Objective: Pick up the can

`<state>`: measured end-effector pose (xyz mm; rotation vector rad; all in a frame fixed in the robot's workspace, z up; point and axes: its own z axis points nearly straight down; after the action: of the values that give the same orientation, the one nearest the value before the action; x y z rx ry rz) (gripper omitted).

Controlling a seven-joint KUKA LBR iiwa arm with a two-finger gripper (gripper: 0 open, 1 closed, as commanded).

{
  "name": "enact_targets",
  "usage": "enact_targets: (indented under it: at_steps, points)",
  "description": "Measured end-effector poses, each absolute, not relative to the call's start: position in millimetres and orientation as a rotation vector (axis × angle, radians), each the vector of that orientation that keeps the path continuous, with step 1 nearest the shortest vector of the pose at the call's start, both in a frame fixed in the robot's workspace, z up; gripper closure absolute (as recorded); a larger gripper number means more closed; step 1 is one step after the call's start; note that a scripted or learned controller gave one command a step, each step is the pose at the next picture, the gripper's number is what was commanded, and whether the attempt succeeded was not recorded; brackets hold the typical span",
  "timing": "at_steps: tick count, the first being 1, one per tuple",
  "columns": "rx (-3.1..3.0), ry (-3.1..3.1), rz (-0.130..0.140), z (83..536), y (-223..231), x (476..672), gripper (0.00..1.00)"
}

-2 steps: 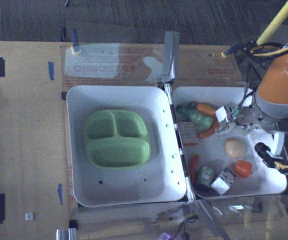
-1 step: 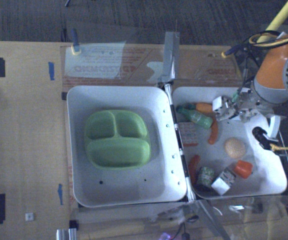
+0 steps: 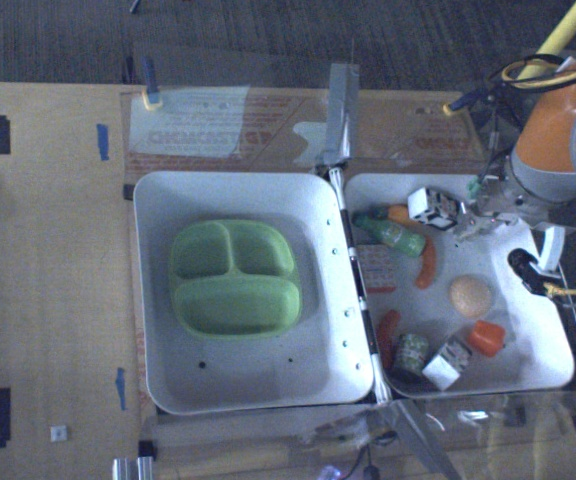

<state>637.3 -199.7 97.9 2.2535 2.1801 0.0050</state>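
Observation:
The can [image 3: 411,352] is small, with a green label, and stands near the front edge of the right bin [image 3: 548,363]. A red sausage [image 3: 388,328] lies just to its left and a white box [image 3: 442,370] touches its right side. My gripper [image 3: 480,218] hangs over the back part of the right bin, well behind the can and to its right. It is close to a white and black cube [image 3: 425,204]. Nothing shows held in it.
The right bin also holds a green bottle [image 3: 392,234], an orange-red sausage [image 3: 426,265], a round bun [image 3: 471,295] and an orange cup [image 3: 486,338]. The left bin [image 3: 158,368] carries a green divided plate [image 3: 234,278].

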Motion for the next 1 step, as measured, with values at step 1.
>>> enact_targets:
  at_steps: [1]
  points:
    - [2.425,1.991,0.002,206.0,-208.9,667.9,1.00]
